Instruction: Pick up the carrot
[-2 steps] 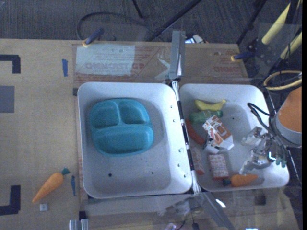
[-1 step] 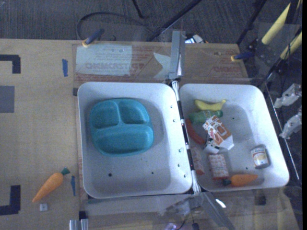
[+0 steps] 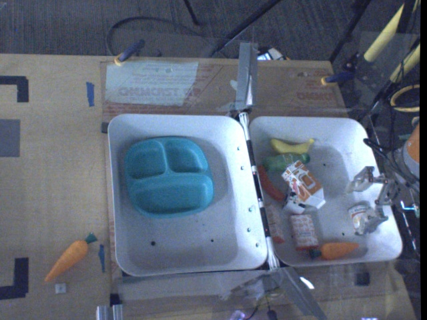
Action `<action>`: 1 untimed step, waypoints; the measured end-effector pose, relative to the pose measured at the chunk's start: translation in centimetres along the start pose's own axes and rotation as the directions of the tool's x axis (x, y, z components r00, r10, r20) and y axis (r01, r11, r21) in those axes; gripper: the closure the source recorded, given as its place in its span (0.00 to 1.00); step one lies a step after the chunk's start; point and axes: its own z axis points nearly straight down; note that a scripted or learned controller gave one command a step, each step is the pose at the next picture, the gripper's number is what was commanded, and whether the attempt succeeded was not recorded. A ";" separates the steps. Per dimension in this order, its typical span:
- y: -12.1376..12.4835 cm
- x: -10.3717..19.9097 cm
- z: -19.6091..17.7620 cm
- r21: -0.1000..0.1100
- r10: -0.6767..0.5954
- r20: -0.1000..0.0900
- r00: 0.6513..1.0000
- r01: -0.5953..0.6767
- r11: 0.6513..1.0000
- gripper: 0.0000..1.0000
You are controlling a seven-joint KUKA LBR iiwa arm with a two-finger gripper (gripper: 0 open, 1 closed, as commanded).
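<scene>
teal divided tray [image 3: 169, 176] in left bin [image 3: 127, 129]; banana [image 3: 291, 144], carton [image 3: 302, 186] in right bin [image 3: 347, 127].

Teal tray [image 3: 169, 176] in left bin [image 3: 120, 199], carrot [image 3: 337, 250] in right bin [image 3: 347, 129], end effector [image 3: 371, 199] spread open above it.

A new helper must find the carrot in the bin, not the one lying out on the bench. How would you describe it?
Start at the right bin, the one without the blue tray. Go to its near edge: the carrot lies flat there, beside a small reddish packet. It is plain orange and tapered with a green stub, unlike the yellow banana at the far side.
</scene>
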 end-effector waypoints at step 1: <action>-0.2 2.5 5.0 -0.001 -0.301 -0.002 0.954 0.301 0.954 0.00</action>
